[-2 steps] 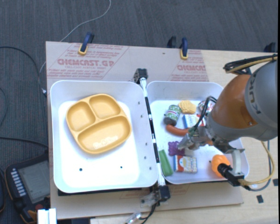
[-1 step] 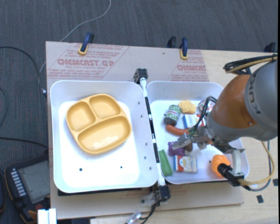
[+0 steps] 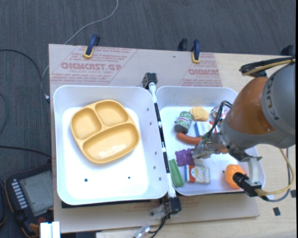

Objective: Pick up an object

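Single overhead view. The surface (image 3: 64, 63) is a brown board with red lettering, carrying two shallow white bins side by side. Left bin (image 3: 64, 182) holds a yellow three-compartment tray (image 3: 105, 130), lying flat in the upper half, tilted slightly off the bin's axes. Right bin (image 3: 228, 92) holds the loose objects: a small green-labelled can (image 3: 184, 119) near the upper middle, a yellow corn piece (image 3: 199, 114) just beside it to the right, a red-orange sausage-like item (image 3: 187, 138) below the can, a white-and-blue packet (image 3: 200, 128) between corn and sausage, a purple grape-like cluster (image 3: 184, 156) lower down, a green stick (image 3: 176, 173) along the bin's left wall, a small red-and-white carton (image 3: 199, 174) beside it, and an orange round item (image 3: 233, 175) near the lower right corner, partly covered by the arm's hardware. Arm (image 3: 265, 108) enters from the right, orange band above the wrist, reaching over the right bin. Gripper (image 3: 204, 150) sits low over the middle of the right bin, just right of the purple cluster and just below the sausage. Fingers: opening cannot be read from this angle, and nothing is visibly between them.
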